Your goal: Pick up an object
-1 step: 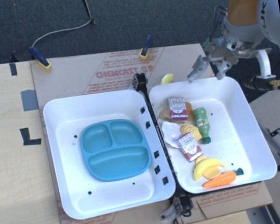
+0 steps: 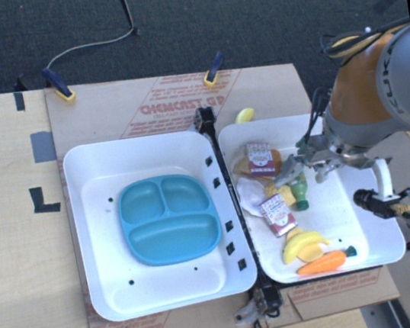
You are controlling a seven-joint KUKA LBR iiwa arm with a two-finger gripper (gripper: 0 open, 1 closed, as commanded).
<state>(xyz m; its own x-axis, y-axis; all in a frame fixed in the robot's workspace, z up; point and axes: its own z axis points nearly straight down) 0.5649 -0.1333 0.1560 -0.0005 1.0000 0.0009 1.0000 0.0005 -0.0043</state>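
The right bin [image 2: 370, 230] holds several toy foods: a red-and-white packet [image 2: 259, 155] near the back, a second red packet [image 2: 278, 214] in the middle, a small green piece [image 2: 300, 191], a yellow banana [image 2: 303, 245] and an orange carrot [image 2: 322, 263] at the front. My gripper [image 2: 296, 167] reaches in from the right and sits low over the middle pile, just above the green piece. Its dark fingers point left toward the packets. Nothing shows clearly between them.
The left bin [image 2: 88, 178] carries a blue divided plate [image 2: 170, 217]. A yellow item [image 2: 244, 116] lies on the cardboard behind the right bin. Yellow clamps [image 2: 62, 91] hold the cardboard at the back. A black divider [image 2: 225, 195] runs between the bins.
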